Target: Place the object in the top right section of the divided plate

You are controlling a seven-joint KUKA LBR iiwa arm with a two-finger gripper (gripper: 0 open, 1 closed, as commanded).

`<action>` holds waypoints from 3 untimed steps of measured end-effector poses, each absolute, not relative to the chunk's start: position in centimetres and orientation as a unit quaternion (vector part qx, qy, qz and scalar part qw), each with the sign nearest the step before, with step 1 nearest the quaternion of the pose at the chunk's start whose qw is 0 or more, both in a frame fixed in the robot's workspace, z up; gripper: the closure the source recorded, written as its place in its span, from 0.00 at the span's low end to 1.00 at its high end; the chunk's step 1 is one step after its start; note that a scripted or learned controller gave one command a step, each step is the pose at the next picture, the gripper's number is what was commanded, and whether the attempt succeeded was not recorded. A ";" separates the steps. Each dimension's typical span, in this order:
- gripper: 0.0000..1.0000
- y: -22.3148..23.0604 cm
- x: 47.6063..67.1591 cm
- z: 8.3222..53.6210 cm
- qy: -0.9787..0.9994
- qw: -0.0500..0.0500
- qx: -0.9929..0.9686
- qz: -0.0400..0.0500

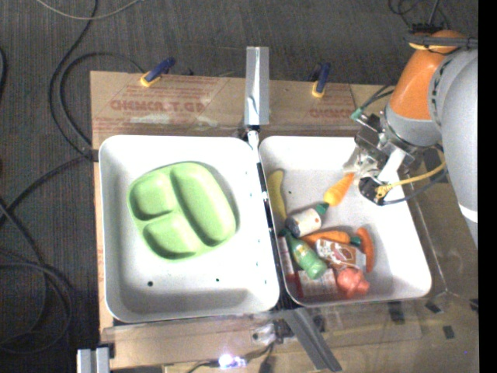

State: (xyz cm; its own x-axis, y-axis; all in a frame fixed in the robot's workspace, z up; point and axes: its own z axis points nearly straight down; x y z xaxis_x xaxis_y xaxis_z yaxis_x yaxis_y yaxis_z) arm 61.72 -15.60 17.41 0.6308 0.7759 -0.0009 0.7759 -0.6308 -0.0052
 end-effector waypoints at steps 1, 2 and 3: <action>1.00 -12.0 56.5 16.3 -0.610 0.002 -0.792 0.001; 1.00 -5.5 53.2 19.6 -0.627 0.002 -0.779 0.002; 1.00 -6.0 49.7 20.4 -0.623 0.002 -0.782 0.002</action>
State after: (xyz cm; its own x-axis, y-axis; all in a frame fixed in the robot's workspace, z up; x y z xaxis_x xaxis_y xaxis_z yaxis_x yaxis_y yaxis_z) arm 49.74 -6.04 20.37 0.2238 0.9746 -0.0002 0.9746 -0.2238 -0.0051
